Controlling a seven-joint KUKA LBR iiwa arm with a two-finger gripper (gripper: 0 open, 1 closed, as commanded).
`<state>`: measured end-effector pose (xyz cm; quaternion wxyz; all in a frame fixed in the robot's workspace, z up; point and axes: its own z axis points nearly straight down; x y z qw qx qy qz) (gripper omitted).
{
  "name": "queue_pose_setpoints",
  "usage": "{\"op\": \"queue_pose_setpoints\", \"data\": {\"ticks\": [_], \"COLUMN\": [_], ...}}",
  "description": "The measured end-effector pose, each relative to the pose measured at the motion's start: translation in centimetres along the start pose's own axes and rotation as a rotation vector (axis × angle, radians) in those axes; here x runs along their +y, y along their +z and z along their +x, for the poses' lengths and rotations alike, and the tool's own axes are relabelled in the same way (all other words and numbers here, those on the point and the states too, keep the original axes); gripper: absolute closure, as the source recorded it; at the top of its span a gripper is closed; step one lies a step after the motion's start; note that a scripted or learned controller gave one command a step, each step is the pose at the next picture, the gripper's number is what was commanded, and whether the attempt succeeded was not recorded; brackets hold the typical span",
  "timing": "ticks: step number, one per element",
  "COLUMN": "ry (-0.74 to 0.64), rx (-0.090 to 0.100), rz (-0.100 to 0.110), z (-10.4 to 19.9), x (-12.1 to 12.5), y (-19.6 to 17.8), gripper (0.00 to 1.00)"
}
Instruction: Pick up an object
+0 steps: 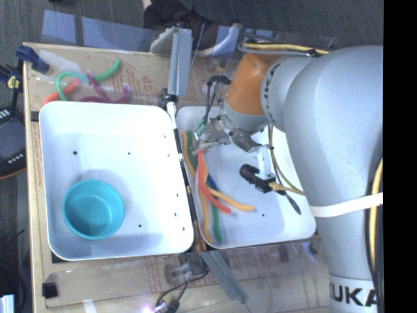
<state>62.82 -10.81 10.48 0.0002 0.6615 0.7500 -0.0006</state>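
Observation:
Several long thin strips lie bundled along the left side of the right bin (pixel 287 223): a red one (pixel 203 184), an orange one (pixel 236 205), a yellow one (pixel 207 223) and a green one (pixel 216 232). My gripper (pixel 201 137) is down at the upper left corner of that bin, right over the top ends of the strips. The wrist and the orange band (pixel 247 90) hide the bin's far part. A turquoise bowl (pixel 93 208) sits upright in the left bin (pixel 111 129), near its front left corner.
A black cable connector (pixel 257 178) hangs from the arm over the right bin's middle. Green, pink and orange tubes (pixel 88 83) lie on the bench behind the left bin. A grey metal bar (pixel 179 60) stands behind the gap between the bins.

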Motion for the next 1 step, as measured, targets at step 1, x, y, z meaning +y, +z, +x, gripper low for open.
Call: {"op": "queue_pose_setpoints", "data": {"ticks": [1], "ry": [-0.145], "rx": [0.002], "rz": [0.001], "z": [4.62], "x": [3.45], "y": [-13.38], "gripper": [1.0]}}
